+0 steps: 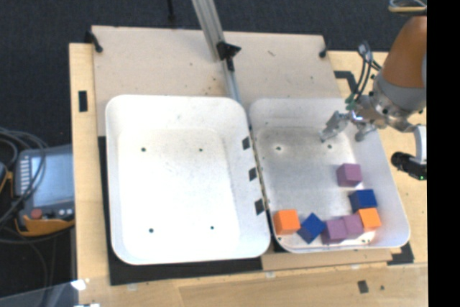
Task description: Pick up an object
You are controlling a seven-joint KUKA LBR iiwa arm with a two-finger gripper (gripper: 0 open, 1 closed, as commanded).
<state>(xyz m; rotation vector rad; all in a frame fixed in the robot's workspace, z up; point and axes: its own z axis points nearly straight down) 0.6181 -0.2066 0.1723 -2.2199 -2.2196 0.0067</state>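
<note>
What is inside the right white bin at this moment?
The right bin holds seven small blocks near its lower edge: two orange, two blue, three purple. The gripper hovers above its upper part. Anything beneath the clustered blocks is hidden.

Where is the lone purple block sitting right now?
The purple block lies in the right bin, near its right wall, just above a blue block and below the gripper.

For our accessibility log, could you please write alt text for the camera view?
A grey arm's two-finger gripper hovers over the right white bin, above small orange, blue and purple blocks clustered along its near edge; the left white bin sits alongside.
</note>
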